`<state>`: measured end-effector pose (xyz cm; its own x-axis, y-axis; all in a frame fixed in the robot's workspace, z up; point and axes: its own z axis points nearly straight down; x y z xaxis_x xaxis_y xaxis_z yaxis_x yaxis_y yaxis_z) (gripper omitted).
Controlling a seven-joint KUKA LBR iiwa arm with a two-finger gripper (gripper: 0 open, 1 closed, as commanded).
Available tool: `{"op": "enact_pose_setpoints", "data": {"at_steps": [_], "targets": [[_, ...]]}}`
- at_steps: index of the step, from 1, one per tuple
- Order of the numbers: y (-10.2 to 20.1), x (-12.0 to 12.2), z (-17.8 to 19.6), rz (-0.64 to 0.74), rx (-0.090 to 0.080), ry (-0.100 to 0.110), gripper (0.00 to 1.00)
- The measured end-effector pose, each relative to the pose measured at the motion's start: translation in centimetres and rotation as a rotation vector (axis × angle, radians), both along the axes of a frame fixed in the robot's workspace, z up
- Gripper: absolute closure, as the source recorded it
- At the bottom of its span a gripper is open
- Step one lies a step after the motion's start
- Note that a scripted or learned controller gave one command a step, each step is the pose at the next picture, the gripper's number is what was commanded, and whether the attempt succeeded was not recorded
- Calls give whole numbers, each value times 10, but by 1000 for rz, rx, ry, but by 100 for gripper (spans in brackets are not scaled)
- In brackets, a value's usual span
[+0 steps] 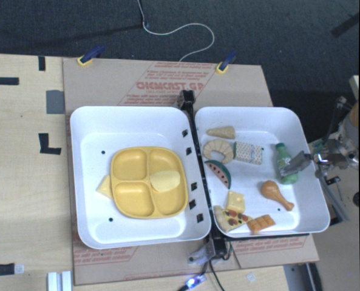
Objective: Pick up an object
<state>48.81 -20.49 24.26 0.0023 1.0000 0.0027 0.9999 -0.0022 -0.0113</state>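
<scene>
Green bottle (281,157) is what we take as the nearest candidate: it lies in the right bin (307,220) near that bin's right wall, with the gripper (296,164) at its lower end. We cannot tell how the gripper is set or whether it grips anything. Around it we see a toy drumstick (276,194), a watermelon slice (220,171), a cheese wedge (235,200) and a patterned box (248,153). Across on the desk (22,180), the left bin (85,162) carries a yellow divided plate (144,183).
</scene>
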Motion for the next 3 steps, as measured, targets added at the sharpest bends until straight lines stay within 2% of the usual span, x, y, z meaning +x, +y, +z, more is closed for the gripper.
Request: {"op": "enact_pose_setpoints", "data": {"at_steps": [1, 2, 3], "targets": [[0, 2, 5, 3, -3, -10, 0], [-5, 7, -55, 3, -1, -4, 0], [1, 9, -118, 4, 0, -3, 0]]}}
